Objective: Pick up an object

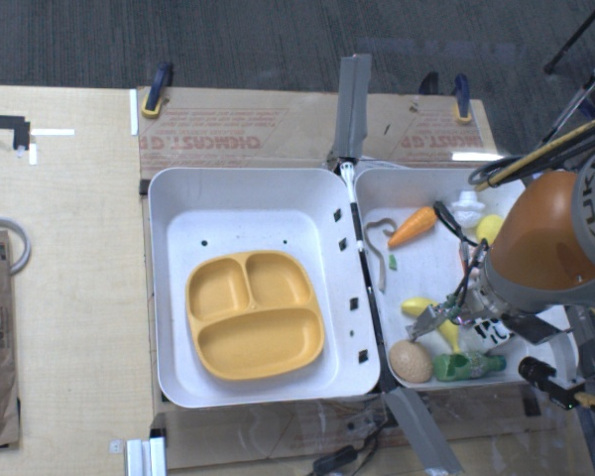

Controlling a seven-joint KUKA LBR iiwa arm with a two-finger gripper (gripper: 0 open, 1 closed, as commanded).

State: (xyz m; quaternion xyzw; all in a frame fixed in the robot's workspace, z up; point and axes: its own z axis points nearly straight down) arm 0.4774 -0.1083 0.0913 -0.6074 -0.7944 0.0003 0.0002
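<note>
- Nearest the camera, along the right bin's [377, 181] front wall, lie a tan egg-shaped object [410, 361] and, touching it on the right, a green item [466, 366].
- Just behind these, the end effector [438, 317] hangs low in the right bin, tilted toward the left; whether it is wide or narrow cannot be told, and nothing can be seen held in it.
- A yellow piece [417, 306] lies just beside its tip, with a second yellow piece [448, 333] partly under it; either looks the likeliest thing to pick up.
- To do this step well, the arm [545, 241] should settle straight down over one piece, so that the neighbour is not nudged or caught along with it, and lift only once the piece is firmly pinched.
- The pieces lie close together near the front wall, so a slanted approach risks pushing them against the egg-shaped object instead of gripping one.
- Farther back in the same bin lie a thin curved cord-like thing [376, 236], an orange carrot [414, 226] well apart from the end effector, and beyond it a white item [467, 206] beside another yellow object [489, 228].
- In the left bin [174, 266], a yellow divided plate [254, 311] lies flat, far from the action.
- Beyond both bins, the tabletop [59, 167] carries a cardboard sheet [238, 132] clamped at its back edge.
</note>
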